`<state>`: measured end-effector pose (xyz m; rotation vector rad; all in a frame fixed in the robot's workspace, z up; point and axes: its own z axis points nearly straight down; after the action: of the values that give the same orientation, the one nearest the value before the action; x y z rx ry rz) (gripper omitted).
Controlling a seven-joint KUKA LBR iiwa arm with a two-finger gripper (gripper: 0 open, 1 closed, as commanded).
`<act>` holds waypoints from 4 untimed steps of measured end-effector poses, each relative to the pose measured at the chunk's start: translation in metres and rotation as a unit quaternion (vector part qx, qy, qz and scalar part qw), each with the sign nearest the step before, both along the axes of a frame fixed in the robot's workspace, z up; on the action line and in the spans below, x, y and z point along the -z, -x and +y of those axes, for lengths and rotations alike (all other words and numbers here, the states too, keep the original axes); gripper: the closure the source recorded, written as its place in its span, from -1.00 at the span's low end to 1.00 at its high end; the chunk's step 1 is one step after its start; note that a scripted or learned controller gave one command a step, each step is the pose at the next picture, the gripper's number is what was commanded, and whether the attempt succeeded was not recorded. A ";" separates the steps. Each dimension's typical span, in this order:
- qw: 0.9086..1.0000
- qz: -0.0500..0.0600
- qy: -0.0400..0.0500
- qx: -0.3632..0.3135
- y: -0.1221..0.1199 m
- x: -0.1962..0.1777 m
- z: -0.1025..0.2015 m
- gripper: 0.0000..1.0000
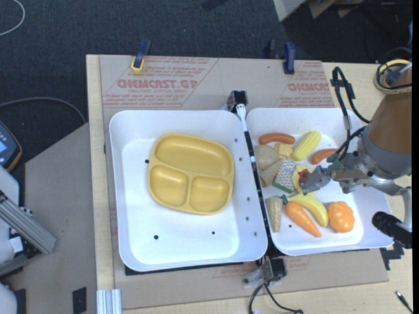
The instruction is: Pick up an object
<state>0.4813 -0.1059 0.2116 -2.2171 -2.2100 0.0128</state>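
Observation:
The right bin [374, 239] holds a heap of toy food. In it lie a red sausage [277, 138], a corn cob [306, 145], a second sausage [323, 156], a banana [314, 207], a carrot [303, 219] and an orange pepper [340, 216]. My gripper [309, 182] hangs low over the middle of the heap, just above the banana and beside a small red and green piece [300, 175]. From this angle I cannot make out anything held in it.
In the left bin [131, 231] rests a yellow divided plate [190, 173]. A beige lump [266, 156], a grey speckled piece [285, 173] and a cone [275, 213] lie by the right bin's left wall. Clamps [288, 56] stand at the board's far edge.

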 end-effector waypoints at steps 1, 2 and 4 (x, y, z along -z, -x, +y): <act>1.000 -0.007 0.001 -0.001 -0.003 -0.006 0.000 -1.00; 1.000 -0.003 0.000 -0.001 -0.002 0.044 -0.009 -1.00; 1.000 -0.005 0.000 -0.001 0.000 0.128 -0.005 -1.00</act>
<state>0.4816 -0.1107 0.0836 -2.2191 -2.2175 0.0020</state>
